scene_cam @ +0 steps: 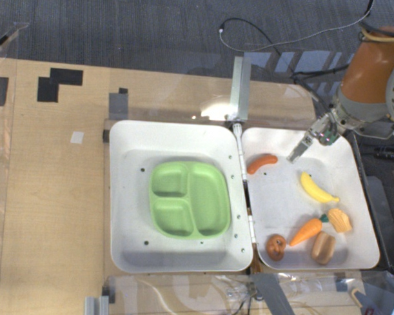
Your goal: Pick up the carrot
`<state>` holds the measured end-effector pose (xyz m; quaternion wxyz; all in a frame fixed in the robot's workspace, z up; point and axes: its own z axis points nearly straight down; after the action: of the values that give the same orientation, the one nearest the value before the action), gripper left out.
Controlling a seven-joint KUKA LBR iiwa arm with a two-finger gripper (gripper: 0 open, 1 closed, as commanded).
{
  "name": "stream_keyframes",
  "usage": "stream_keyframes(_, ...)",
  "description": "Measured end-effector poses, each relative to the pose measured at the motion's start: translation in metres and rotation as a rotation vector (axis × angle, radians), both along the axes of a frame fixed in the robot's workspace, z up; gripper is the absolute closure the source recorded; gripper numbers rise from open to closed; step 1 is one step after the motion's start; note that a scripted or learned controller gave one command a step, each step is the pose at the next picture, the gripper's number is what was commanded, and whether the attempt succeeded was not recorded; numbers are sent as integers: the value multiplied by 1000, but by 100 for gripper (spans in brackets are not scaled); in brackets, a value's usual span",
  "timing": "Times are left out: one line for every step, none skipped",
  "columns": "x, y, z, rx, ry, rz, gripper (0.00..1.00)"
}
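**Carrot lies well below me, wedged among neighbours**

My gripper [299, 151] hangs over the upper part of the right bin [360, 191], and I cannot tell how it is set from this angle. Nothing is in it. The carrot [305, 232] lies well below me and slightly to my right, tilted, leaf end up by the pastry [340, 220], tip pointing down toward the apple [276, 247]. A bread roll [323, 247] sits just beside its lower flank. The banana [318, 189] lies between me and it; the sausage [262, 163] is off to my left.

I judge it a light, stiff toy with a smooth, tapered, slippery skin. I would close across the thick middle, square to its length, where the sides are nearly parallel and the neighbours leave room.
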<state>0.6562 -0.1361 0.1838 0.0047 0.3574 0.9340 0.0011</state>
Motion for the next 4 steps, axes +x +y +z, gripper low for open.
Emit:
stream_keyframes(-35, -56, -45, -2, 2, 175, 0)
stream_keyframes(-59, -69, -94, -5, -3, 327, 0)
stream_keyframes(-147, -70, -25, -6, 2, 517, 0)
stream_keyframes(-114, -8, -93, -8, -8, 560, 0)
